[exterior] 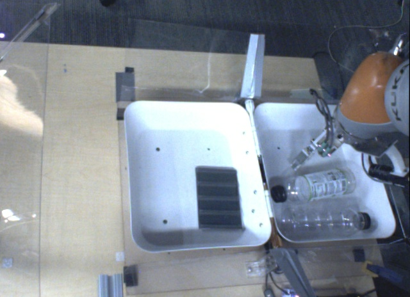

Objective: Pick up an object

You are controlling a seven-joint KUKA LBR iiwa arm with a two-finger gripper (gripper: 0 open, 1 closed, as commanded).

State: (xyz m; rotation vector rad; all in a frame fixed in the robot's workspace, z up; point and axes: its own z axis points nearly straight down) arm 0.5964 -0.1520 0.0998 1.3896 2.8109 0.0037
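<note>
A pale wooden table is seen, bearing two white bins side by side. In the left bin a dark ribbed block lies flat near the front wall. In the right bin two clear bottles lie on their sides, one behind the other, the front one close against the front rim. The pincer hangs just behind the rear bottle, nothing seen between its fingers; how far it is open cannot be told. Open floor is left at the bin's back.
</note>
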